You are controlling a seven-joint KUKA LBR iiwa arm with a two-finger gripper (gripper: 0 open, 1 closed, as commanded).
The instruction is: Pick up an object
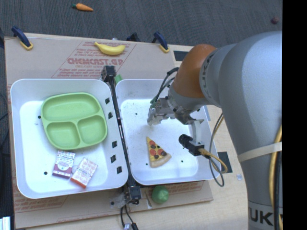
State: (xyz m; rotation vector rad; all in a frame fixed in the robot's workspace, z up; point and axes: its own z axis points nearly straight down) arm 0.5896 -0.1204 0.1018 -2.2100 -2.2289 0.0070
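A toy pizza slice lies flat in the right bin, near its front. My gripper hangs over the middle of that bin, a short way behind the slice, at the end of the grey arm with the orange band. No object shows between its fingers. In the left bin a green divided plate rests toward the back, with two small snack packets in front of it.
A yellow banana lies on the cardboard behind the bins. A green ball sits on the bench just in front of the right bin. An orange carrot lies on the floor far back. Blue clamps hold the board's corners.
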